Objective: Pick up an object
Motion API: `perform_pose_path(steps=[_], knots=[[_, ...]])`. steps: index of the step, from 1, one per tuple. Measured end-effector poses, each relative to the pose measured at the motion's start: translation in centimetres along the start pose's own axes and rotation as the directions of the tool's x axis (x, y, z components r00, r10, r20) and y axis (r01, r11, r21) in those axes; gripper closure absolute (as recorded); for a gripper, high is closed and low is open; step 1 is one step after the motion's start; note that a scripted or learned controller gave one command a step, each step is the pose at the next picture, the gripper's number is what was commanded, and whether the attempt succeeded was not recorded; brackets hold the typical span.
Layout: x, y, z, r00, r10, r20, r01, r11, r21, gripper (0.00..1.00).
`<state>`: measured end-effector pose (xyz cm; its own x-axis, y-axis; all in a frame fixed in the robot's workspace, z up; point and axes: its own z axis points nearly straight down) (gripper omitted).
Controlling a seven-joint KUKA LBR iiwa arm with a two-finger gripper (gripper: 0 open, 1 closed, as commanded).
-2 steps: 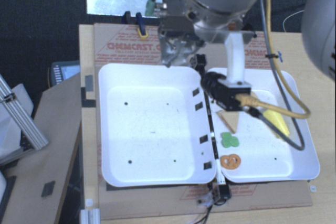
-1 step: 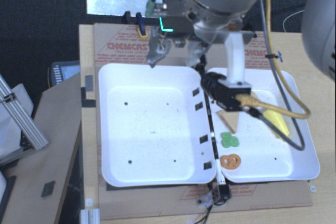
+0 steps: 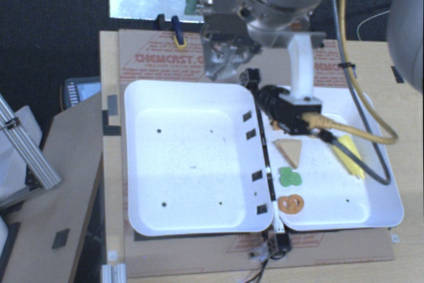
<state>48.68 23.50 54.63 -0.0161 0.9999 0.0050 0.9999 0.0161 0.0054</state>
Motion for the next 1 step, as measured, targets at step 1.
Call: perform_pose_path(steps=[1], knots=[[-0.01, -0.01, 0.05, 1.000, -0.002, 0.000, 0.002, 1.000, 0.001, 0.00]])
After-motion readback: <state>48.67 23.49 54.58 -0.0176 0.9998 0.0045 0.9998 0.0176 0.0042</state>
